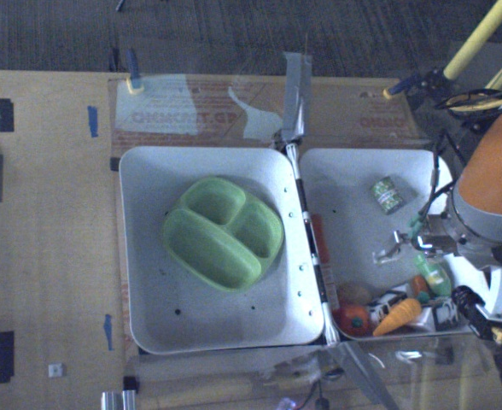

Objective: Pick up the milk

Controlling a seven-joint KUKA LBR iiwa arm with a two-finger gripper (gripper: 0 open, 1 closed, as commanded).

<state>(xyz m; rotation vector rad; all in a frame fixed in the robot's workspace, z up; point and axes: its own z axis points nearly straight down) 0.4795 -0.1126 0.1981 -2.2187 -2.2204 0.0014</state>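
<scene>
The milk (389, 301) looks like a small black-and-white carton lying at the front of the right bin (345, 186), partly covered by a carrot (399, 316). My gripper (388, 247) hangs over the middle of that bin, a little behind the carton and apart from it. Its two fingers stand open with nothing between them. The grey arm with its orange band (490, 173) comes in from the right.
Beside the carrot lie a red tomato (353, 319) and a green bottle (433, 276). A small green-patterned can (388, 194) sits at the back of the right bin. The left bin (148, 297) holds a green divided plate (223, 231).
</scene>
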